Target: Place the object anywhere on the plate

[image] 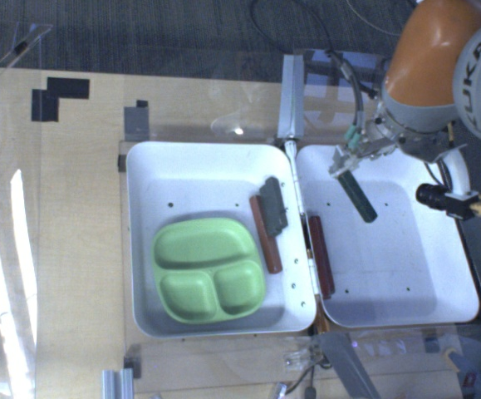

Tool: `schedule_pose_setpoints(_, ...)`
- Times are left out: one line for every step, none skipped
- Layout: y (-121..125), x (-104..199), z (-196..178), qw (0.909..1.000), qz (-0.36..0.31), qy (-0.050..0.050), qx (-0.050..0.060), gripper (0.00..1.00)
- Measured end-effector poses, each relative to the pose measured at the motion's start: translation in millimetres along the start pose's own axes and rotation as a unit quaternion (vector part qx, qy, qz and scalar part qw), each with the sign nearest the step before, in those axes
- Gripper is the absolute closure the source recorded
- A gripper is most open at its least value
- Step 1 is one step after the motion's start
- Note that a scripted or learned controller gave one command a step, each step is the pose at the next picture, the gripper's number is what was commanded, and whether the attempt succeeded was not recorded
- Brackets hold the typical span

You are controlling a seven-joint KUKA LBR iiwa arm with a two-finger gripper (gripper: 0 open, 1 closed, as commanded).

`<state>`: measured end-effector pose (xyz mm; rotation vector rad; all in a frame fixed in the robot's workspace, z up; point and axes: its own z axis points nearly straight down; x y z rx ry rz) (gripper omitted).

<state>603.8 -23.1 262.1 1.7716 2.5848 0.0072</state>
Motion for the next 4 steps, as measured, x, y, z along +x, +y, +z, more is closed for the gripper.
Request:
schedule_pose_setpoints(-22, 66, 22, 0.9994, 0.034, 0.001, 0.002, 1.00)
schedule_pose_setpoints(-10, 111, 5, 0.9998, 0.021, 0.001, 0.001, 1.00)
schedule_pose_setpoints(-44, 195, -2, 0.9988, -0.050, 0.002, 0.001, 1.00)
schedule_pose_setpoints(-44, 195, -2, 0.9988, -0.049, 0.002, 0.001, 0.00)
